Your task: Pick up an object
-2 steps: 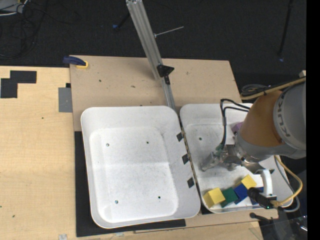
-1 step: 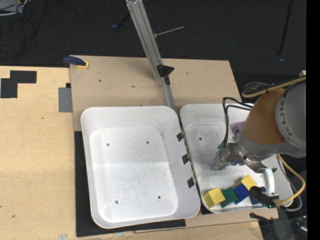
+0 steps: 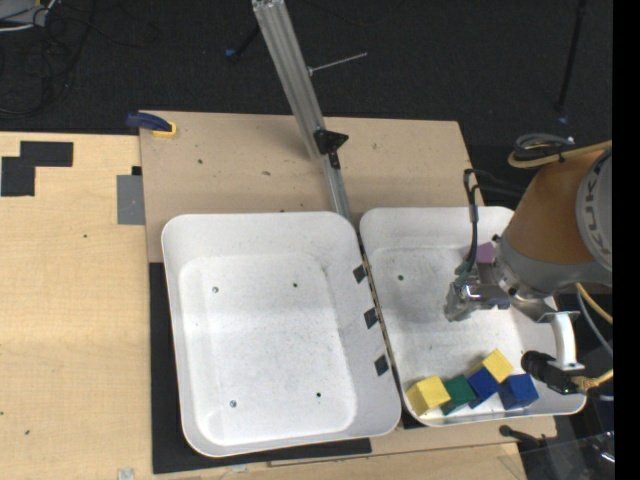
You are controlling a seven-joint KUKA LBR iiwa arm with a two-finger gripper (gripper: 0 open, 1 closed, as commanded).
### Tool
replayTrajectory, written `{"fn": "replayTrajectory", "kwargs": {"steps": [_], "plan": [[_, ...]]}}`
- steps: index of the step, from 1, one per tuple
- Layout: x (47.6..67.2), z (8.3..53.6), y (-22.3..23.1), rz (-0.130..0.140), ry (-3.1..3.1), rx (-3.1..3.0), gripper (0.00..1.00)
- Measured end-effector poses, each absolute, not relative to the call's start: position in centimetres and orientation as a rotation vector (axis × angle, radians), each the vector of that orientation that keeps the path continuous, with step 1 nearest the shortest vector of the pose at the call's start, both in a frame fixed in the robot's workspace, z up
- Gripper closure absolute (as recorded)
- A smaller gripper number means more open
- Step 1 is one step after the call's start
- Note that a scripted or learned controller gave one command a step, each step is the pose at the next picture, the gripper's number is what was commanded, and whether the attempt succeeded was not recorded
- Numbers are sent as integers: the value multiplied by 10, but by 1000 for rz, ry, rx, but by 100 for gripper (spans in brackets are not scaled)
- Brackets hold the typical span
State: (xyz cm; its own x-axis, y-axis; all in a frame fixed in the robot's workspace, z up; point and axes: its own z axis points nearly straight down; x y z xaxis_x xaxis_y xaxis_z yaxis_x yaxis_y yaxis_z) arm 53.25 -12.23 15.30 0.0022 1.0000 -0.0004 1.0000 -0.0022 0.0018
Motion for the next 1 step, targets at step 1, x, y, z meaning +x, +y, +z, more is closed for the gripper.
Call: {"fn": "replayTrajectory", "kwargs": {"steps": [1], "plan": [[533, 206, -123, 3, 2220, 2219, 100]]}}
